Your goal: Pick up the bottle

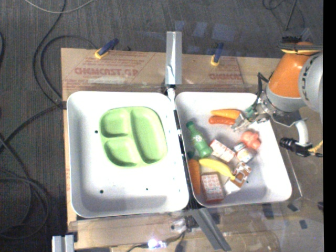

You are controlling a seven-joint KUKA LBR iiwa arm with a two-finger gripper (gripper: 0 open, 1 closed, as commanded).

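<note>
Grey arm [315, 83] with a broad orange band

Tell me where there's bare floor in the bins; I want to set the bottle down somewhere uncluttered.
Left bin: a bare white band runs all round the green tray, widest along the near edge. Right bin: bare at the far-left corner above the green bottle, and along the near-right edge. Its middle is crowded with bottle, banana, cartons and carrots, with the gripper at the far side.

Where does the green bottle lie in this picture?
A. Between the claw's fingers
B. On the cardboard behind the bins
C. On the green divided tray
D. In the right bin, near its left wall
D: the green bottle lies in the right bin, close beside its left wall.
</note>
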